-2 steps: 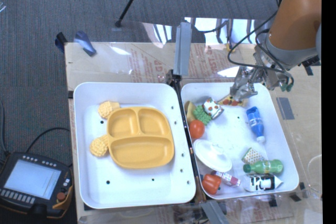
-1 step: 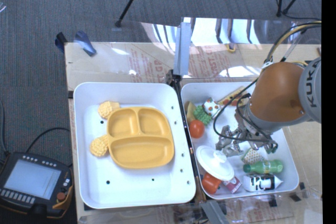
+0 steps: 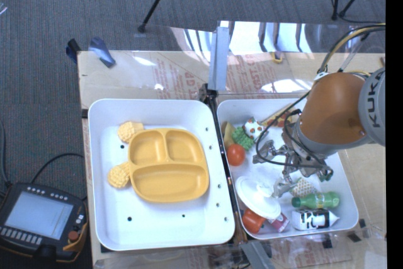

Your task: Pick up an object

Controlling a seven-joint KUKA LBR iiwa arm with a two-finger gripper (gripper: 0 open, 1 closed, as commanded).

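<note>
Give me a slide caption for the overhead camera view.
KUKA arm's gripper lowered among toys in the right bin; yellow divided plate in the left bin.

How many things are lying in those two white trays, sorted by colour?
Yellow: 1, the divided plate
Red: 2, ball, piece
Green: 2, bottle, toy
White: 2, disc, tube
Total: 7, as far as I can tell

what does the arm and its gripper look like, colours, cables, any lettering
The arm is grey with a broad rounded orange band and dark KUKA lettering on the grey casing. Yellow and black cables loop from above to the wrist. The gripper is bare grey metal, thin rods and linkages.
</note>
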